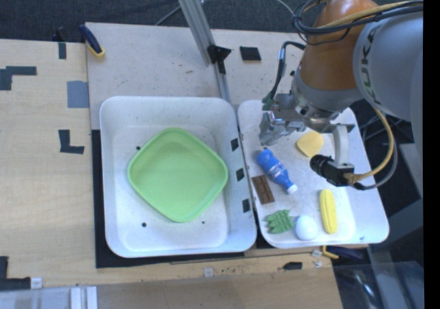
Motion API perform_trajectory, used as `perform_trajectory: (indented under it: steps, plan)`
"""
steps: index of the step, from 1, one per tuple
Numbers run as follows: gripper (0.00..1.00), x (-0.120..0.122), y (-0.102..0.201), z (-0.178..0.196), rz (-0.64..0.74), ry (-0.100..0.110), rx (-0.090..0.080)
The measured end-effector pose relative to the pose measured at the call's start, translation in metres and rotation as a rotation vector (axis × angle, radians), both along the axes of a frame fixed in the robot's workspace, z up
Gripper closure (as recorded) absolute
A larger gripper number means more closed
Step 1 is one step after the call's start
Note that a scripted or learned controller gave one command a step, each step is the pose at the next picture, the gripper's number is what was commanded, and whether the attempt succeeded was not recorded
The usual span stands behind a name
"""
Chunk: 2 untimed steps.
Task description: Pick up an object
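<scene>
- Camera view: two shallow white bins sit side by side on the bench, the left bin [110, 163] larger in the picture and the right bin [368, 221] running from centre toward 4 o'clock.
- In the left bin lies a green plate [177, 174], squarish with rounded corners, flat on the floor and turned corner-on, roughly at the bin's middle.
- The arm [357, 46] comes in from 3 o'clock, grey with its orange band at 1 o'clock of the frame, and bends down over the upper end of the right bin.
- The gripper [269, 130] hangs at the 11 o'clock corner of the right bin, just above the bin floor; whether its metal fingers are parted or closed cannot be told from here, and nothing is seen between them.
- A blue bottle [275, 170] with a white cap lies on its side just at 6 o'clock of the gripper, cap pointing toward 4 o'clock; it looks apart from the gripper.
- A yellow wedge-like piece [310, 143] lies at 3 o'clock of the gripper, partly under the wrist.
- A small brown block [262, 189] lies at 7 o'clock of the bottle, near the bin's left wall.
- At the bin's 6 o'clock end sit a green leafy toy [279, 220], a white egg-shaped ball [306, 228] beside it, and a yellow corn cob [328, 210] at 2 o'clock of the ball.
- A black cable fitting [331, 170] hangs off the arm over the bin's right side.
</scene>
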<state>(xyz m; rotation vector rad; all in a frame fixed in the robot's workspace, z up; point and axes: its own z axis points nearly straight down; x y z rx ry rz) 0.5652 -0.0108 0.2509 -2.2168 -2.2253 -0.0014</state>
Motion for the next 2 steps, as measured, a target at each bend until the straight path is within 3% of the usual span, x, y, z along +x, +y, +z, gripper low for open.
perform_trajectory:
  steps: [2]
  plan:
    - [1.00, -0.039, 0.098, 0.001, 0.002, 0.002, 0.000]
